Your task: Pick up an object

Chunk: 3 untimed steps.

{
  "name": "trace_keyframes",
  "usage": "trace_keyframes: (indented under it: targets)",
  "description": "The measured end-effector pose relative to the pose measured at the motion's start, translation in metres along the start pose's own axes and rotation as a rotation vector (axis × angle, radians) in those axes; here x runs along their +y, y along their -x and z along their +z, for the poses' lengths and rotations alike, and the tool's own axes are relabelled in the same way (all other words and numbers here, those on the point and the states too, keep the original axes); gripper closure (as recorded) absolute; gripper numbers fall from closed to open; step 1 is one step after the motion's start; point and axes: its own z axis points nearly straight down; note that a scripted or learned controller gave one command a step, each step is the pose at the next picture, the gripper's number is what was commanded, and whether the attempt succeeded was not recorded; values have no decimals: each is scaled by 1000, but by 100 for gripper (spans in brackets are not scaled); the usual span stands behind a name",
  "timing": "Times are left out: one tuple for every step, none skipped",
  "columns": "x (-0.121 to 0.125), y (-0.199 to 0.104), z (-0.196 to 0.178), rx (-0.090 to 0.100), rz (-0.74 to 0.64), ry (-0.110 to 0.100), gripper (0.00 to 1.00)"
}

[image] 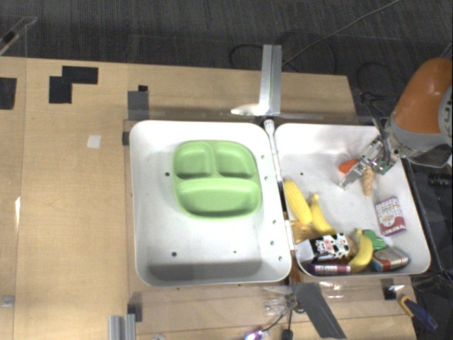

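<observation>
Gripper [359, 170] low in right bin [417, 211], far-right part; finger state cannot be told; small tan cone-like piece [368, 183] just beside it, long axis near-to-far, orange item [347, 166] at its left; green divided tray [215, 177] in left bin [152, 211]; wooden bench [64, 211], dark carpet [177, 13] beyond.

I have one camera, fixed above the bench [64, 211] and looking down at a slant, far enough off to take in both bins whole. The left bin [152, 261] sits near the middle of my view, the right bin [417, 250] toward the right edge. The far side of the bench lies at the top, with dark floor [177, 13] beyond it. The arm [425, 112] enters from my right.
</observation>
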Motion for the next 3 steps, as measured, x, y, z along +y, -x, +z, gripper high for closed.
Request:
trace_keyframes:
  targets:
    - [40,-19,0,2,233,1,0]
    - [42,10,2,28,138,-15,0]
    - [46,14,-12,3,134,-1,100]
